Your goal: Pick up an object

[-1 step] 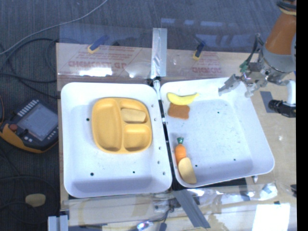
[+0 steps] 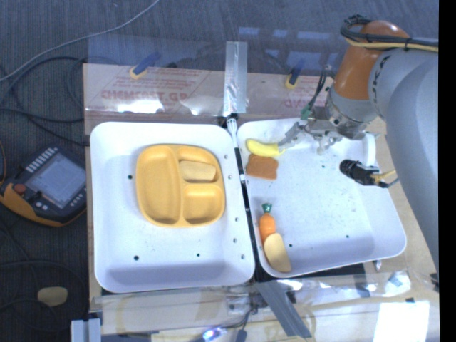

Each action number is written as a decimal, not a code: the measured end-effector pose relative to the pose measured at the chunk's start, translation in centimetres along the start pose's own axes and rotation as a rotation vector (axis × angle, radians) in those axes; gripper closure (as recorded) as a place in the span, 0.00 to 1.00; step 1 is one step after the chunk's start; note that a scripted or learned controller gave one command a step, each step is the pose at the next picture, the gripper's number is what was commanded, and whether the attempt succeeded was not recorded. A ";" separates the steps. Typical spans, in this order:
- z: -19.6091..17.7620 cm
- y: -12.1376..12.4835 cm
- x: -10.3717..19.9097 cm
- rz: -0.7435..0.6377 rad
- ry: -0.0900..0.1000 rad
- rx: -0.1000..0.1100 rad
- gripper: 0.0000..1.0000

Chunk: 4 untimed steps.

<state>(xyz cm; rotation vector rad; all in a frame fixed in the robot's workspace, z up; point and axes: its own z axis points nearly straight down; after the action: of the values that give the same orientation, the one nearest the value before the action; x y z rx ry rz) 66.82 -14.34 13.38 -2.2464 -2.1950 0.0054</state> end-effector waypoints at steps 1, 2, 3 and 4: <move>2.8 0.6 2.8 -0.018 -0.006 -0.024 0.00; -0.4 -3.0 2.0 0.053 0.001 -0.001 0.00; -5.0 -6.6 7.1 -0.142 0.000 -0.001 0.00; -5.1 -4.3 5.2 -0.222 -0.002 -0.001 0.00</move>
<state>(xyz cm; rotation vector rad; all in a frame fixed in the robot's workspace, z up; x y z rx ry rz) 62.71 -9.06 18.50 -1.9907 -2.4315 0.0057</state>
